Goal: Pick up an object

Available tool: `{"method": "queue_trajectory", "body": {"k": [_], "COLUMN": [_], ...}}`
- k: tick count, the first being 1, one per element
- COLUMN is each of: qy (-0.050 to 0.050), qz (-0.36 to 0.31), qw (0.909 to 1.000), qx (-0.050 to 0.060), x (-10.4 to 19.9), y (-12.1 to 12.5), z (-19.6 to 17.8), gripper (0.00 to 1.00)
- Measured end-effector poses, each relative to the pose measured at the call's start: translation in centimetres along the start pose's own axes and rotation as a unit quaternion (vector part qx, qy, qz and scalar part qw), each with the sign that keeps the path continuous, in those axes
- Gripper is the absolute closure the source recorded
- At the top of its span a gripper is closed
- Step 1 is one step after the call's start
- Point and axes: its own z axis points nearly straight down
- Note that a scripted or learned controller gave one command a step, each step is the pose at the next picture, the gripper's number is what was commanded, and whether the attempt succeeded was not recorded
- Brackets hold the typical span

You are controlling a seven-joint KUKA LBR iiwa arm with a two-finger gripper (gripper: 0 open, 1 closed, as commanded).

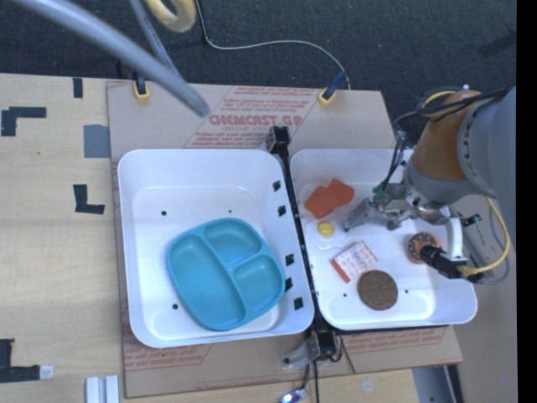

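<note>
My gripper (359,217) hangs low in the right bin (454,312), near its middle, pointing left. Just left of it and slightly above lies an orange block (329,197), and a small yellow piece (325,228) sits below that. A red and white packet (354,260) lies under the gripper toward the front, with a brown round disc (378,290) beside it. A small brown and orange round item (422,246) rests near the bin's right wall. Nothing visible is lifted off the floor of the bin.
The left bin (151,191) holds a blue divided plate (225,271). A black divider (289,217) runs between the bins. The arm's grey and orange wrist (457,154) looms over the right bin's far right side, with cables around it.
</note>
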Motion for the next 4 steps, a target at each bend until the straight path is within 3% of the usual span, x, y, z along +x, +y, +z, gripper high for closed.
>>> {"method": "queue_trajectory", "body": {"k": [1,4], "qy": [-0.001,0.000], "qz": [0.000,-0.001], "qw": [1.0000,1.0000], "qx": [-0.001,-0.003], "x": [0.0,0.7], "y": [0.1,1.0], "z": [-1.3,-18.1], "gripper": [1.00,1.00]}}
